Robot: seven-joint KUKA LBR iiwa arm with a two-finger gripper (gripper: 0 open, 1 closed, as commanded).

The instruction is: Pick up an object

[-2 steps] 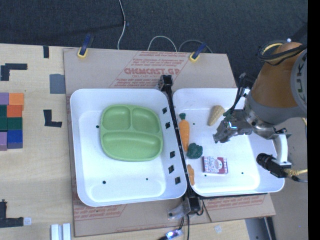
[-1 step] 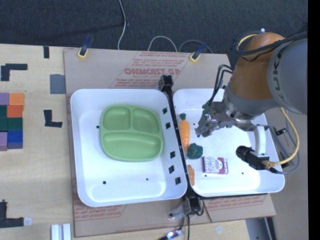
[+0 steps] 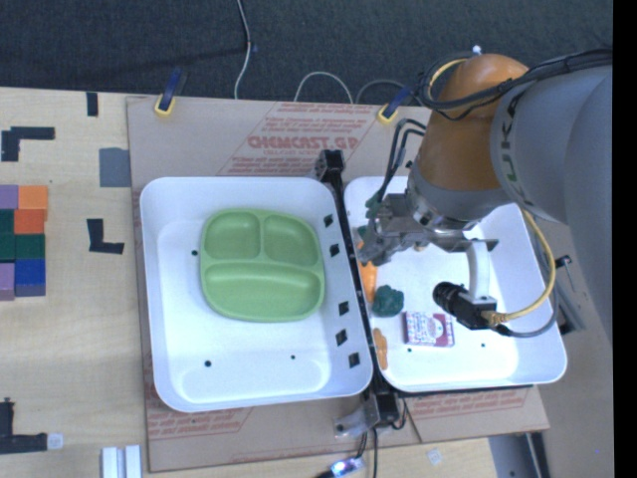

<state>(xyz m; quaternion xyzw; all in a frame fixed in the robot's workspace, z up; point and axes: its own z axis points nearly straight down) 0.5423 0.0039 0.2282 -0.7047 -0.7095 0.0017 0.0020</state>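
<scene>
Coloured blocks point(image 3: 22, 239) sit stacked at the far left edge of the bench, orange on top with green and blue beneath, and purple ones beside them. Black shapes are marked on the wooden surface nearby. A cardboard sheet point(image 3: 299, 137) with red printing lies under both bins.

The left bin point(image 3: 169, 366) holds a green divided plate point(image 3: 263, 265) — three compartments, lying flat slightly above the bin's middle. A black divider point(image 3: 343, 267) runs between the two bins.

The right bin point(image 3: 528, 361) carries the small things. Close to its left wall lies an orange piece point(image 3: 368, 279), with a dark green lump point(image 3: 387, 300) just beside it to the right. Lower along the same wall sits a second small orange piece point(image 3: 379, 345). To the right of the green lump lies a small pink-and-white packet point(image 3: 428, 329), flat on the bin floor.

The gripper point(image 3: 383, 239) hangs over the upper left part of the right bin, just above the orange piece and the green lump; whether its pincer is spread or pressed together cannot be told from this angle, since the wrist covers it. A black cylindrical fitting point(image 3: 460, 303) with a yellow cable sits to the right of the packet. The arm point(image 3: 518, 118) — orange band, grey body — comes in from the right
</scene>
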